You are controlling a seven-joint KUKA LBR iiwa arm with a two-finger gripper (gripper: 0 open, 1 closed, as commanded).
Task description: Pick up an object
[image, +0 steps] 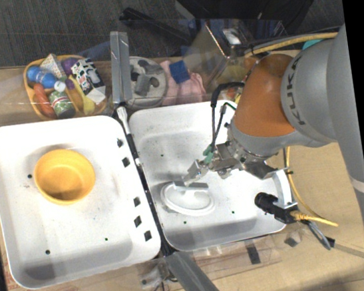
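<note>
Pincer [188, 177] over white dish's [188, 200] rim, grip state unclear | right bin [165, 120] floor open behind

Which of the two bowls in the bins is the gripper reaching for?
The white bowl in the right bin: the gripper sits right at its upper rim. The yellow bowl lies in the left bin, well away.

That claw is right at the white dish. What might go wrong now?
The white dish is shallow and smooth, so the gripper, coming in at a slant over its rim, may slip off or tip it. The dish lies near the right bin's front wall, so a push could slide it there instead of lifting it.
</note>
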